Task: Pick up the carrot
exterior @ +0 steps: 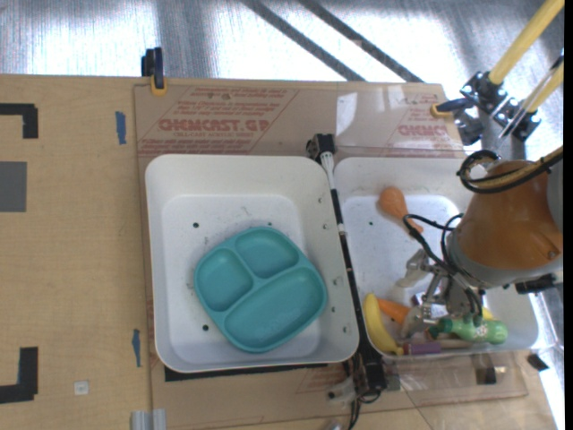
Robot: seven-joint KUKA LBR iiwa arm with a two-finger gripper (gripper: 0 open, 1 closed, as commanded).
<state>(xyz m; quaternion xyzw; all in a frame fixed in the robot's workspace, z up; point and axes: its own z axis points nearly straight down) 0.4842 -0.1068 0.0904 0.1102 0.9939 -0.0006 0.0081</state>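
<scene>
**Tool down in the right bin, close beside the carrot**

The grey arm (501,231), with its orange band, reaches in from 3 o'clock and hangs over the right bin (358,231). Its tool (436,307) is low in the bin's 6 o'clock part, in a clutter of metal links and black cable. Whether its fingers are apart or closed, and whether anything sits between them, I cannot tell; the parts are too tangled and small to read.

The carrot (392,310) lies at the 7 o'clock side of the right bin, a short orange piece just at 9 o'clock of the tool, very near it or touching; contact cannot be made out. A yellow banana (378,328) curves along the bin's wall just at 8 o'clock of the carrot. A green item (470,331) lies at 4 o'clock of the tool, along the bin's near wall, with a purplish stick (430,348) beside it towards 6 o'clock. An orange-pink rounded object (392,202) rests at the 11 o'clock end of the same bin, well apart from the tool.

The left bin (170,258) holds a teal divided plate (260,287), lying flat with three compartments. Both bins sit on a cardboard-covered worktop (72,240).
</scene>
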